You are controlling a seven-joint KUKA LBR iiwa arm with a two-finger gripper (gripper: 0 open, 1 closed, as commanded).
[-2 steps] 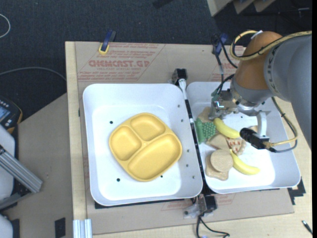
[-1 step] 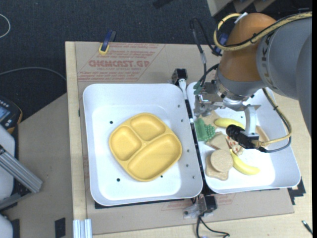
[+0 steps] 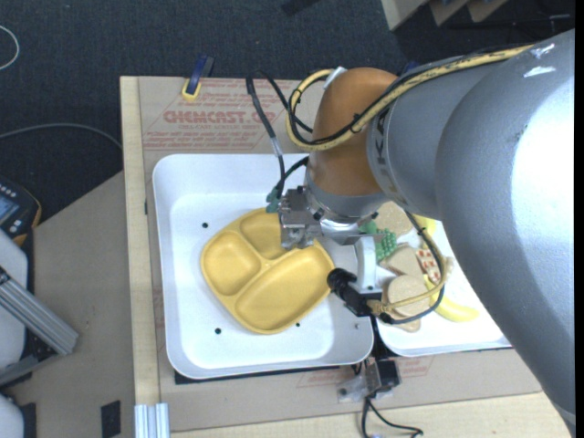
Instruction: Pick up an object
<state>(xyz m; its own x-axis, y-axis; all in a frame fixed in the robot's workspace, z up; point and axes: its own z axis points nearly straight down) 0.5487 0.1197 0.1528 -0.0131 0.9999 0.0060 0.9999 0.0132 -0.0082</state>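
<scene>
Although the gripper [image 3: 294,229] sits low over the left bin [image 3: 178,245], right at the upper edge of the yellow divided plate [image 3: 266,270], you cannot tell from this angle how wide it stands or whether it has anything in it; the wrist and the orange band [image 3: 351,140] hide that part. The plate lies flat on the bin floor, near the bin's right wall, with its three compartments facing up. In the right bin [image 3: 456,340] you see a small heap of toy food [image 3: 411,276], among it a yellow banana-like piece [image 3: 456,312], partly behind the arm.

Watch for a slip. The plate is wide, shallow and smooth, so a pinch on its thin rim may lose it as soon as the arm lifts, or the plate may tip and drag against the bin wall. If the gripper comes down on the flat ridge between compartments instead of the rim, it will likely close on nothing. The loose cable [image 3: 351,295] hanging beside the plate could also snag it.
</scene>
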